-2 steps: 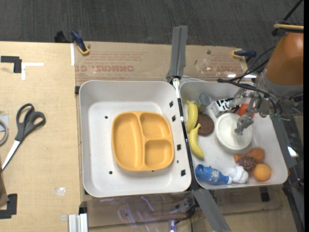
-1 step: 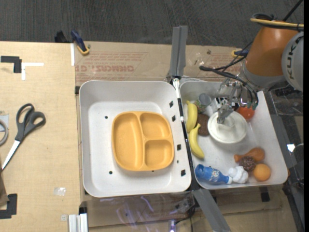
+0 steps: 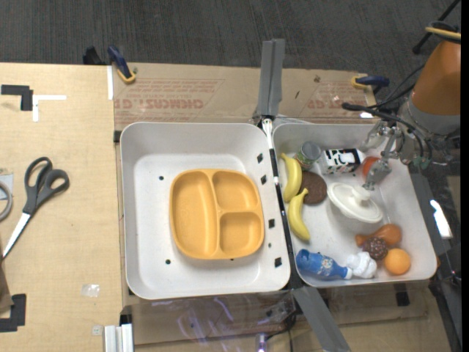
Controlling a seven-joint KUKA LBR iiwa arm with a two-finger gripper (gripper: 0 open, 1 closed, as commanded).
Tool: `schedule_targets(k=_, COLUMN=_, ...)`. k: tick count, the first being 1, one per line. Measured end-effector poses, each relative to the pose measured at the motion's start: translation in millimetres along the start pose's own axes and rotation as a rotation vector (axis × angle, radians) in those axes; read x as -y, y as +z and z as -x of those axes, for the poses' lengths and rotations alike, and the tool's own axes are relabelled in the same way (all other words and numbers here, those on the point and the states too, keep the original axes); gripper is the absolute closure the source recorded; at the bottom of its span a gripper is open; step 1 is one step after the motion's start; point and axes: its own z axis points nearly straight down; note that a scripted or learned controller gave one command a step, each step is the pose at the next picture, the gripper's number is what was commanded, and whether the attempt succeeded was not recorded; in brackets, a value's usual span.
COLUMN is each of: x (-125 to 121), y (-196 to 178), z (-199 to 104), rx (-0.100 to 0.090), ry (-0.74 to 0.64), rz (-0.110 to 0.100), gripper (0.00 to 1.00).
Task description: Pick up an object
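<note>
Partly blurred, the gripper (image 3: 380, 155) hangs over the right bin (image 3: 421, 204); jaw state unreadable

bench (image 3: 58, 270): light wood top, takes up the left side + runs under both bins
left bin (image 3: 139, 218): white, shallow, sits on the bench
right bin (image 3: 419, 204): white too, right next to the left one, edges touching
scissors (image 3: 33, 196): black handles, lying flat on the wood, well left of the bins
cardboard (image 3: 190, 101): flat sheet w/ printing behind the bins, blue clamps (image 3: 121, 63) on it
</note>
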Motion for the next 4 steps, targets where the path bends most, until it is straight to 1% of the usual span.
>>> schedule_targets(k=1, x=-50, y=21, z=-12, rx=-0.012, ry=0.227, rz=0.001, gripper=0.0)
schedule_targets(k=2, x=-1, y=21, z=-57, rx=-0.013, ry=0.193, rz=0.001, gripper=0.0)
schedule_targets(k=3, x=-42, y=22, z=-2, rx=-0.012, ry=0.199, rz=0.002, gripper=0.0)
schedule_targets(k=4, x=-7, y=22, z=-38, rx=-0.019, ry=0.153, rz=0.016, gripper=0.0)
